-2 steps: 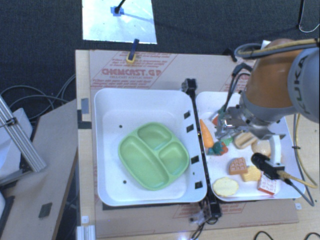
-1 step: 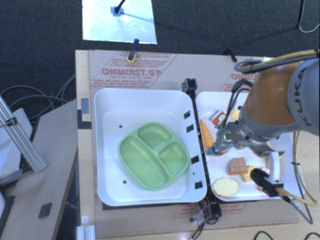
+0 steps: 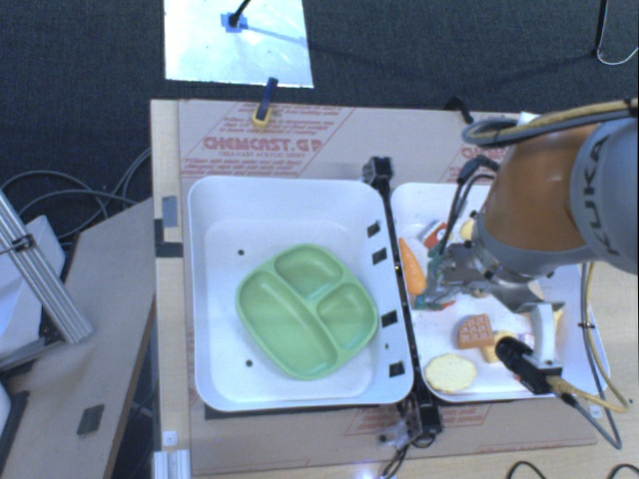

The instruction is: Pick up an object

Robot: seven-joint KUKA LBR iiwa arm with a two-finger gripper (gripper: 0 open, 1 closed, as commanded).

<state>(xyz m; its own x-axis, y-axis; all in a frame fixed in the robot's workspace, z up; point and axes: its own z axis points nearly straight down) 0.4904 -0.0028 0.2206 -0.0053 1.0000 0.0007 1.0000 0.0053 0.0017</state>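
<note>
The gripper (image 3: pixel 437 281) hangs low over the left part of the right bin (image 3: pixel 499 389), under the bulky grey and orange wrist. From this angle I cannot tell whether it is wide, narrow or holding anything. Just beside it, toward the divider between the bins, lies an orange carrot-shaped piece (image 3: pixel 410 264), long and tilted; whether the gripper touches it cannot be made out.

Nearer the front of the same bin sits one brown waffle piece (image 3: pixel 476 330), and in front of that, near the front wall, is one pale yellow round disc (image 3: pixel 450 372). Behind the gripper, one small red bit (image 3: pixel 432 235) and one small yellow bit (image 3: pixel 467 231) peek out, partly hidden by the arm.

The left bin (image 3: pixel 220 218) holds one green divided plate (image 3: pixel 307 310) with three compartments, lying flat near the middle. That makes two white bins side by side, touching along a black clip strip (image 3: pixel 387 257).

Both bins rest on a clear sheet (image 3: pixel 260 146) printed with red lettering, which lies over a pale wooden bench (image 3: pixel 110 297). One yellow and blue clamp (image 3: pixel 265 103) grips its far edge. Beyond lies dark carpet (image 3: pixel 80 68), with one pale square panel (image 3: pixel 237 28) on it. At the left stand one aluminium rail (image 3: pixel 40 267) and several dark cables (image 3: pixel 60 183).
</note>
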